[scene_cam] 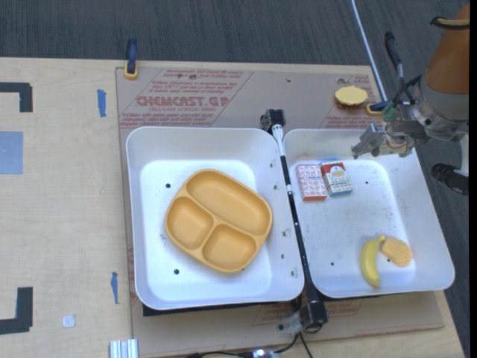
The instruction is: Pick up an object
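Gripper (378, 143): hanging over far edge of right bin (428, 200), near back-right corner; nothing showing betw. tips; spread or pressed together — not resolving at this res, can't tell.
Arm: reaching in from right, orange band (451, 58) up top.
Candidates: two small cartons (323, 180), lying side by side & touching, far-left part of right bin; banana (370, 262) w/ round cracker (396, 251) leaning on it, near corner.
Left bin (141, 222): holding yellow divided plate (218, 220).
Off-bin: yellow disc (351, 95) sitting on board behind right bin.
Progress: prob. nothing picked yet.
Risks: cartons touching, so pinching one likely dragging the other; banana curved & near bin wall, prob. rolling out of grip; descending where hanging now, risking clipping rim.
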{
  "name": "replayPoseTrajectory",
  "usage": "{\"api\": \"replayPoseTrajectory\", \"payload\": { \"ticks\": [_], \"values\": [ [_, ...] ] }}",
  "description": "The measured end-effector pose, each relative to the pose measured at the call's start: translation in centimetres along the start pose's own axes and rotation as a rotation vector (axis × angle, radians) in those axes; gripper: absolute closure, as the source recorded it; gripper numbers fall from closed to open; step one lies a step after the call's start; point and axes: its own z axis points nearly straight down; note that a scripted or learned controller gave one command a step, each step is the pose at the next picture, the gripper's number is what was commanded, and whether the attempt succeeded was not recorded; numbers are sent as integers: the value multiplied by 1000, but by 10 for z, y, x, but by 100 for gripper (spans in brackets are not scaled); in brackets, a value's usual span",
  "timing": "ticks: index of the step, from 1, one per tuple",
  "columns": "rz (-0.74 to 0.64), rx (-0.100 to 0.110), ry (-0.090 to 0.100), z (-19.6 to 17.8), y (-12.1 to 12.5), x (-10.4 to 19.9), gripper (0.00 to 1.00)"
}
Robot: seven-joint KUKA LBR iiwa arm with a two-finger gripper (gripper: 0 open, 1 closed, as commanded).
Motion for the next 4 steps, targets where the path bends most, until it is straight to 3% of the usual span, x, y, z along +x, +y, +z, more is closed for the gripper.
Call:
{"api": "replayPoseTrajectory", "payload": {
  "ticks": [1, 2, 3, 4],
  "values": [
    [-2, -8, -1, 126, 49, 13, 0],
    [-3, -6, -3, 117, 48, 13, 100],
    [-1, -2, 0, 31, 11, 72, 100],
    [1, 1, 0, 14, -57, 69, 100]
  ]
}}
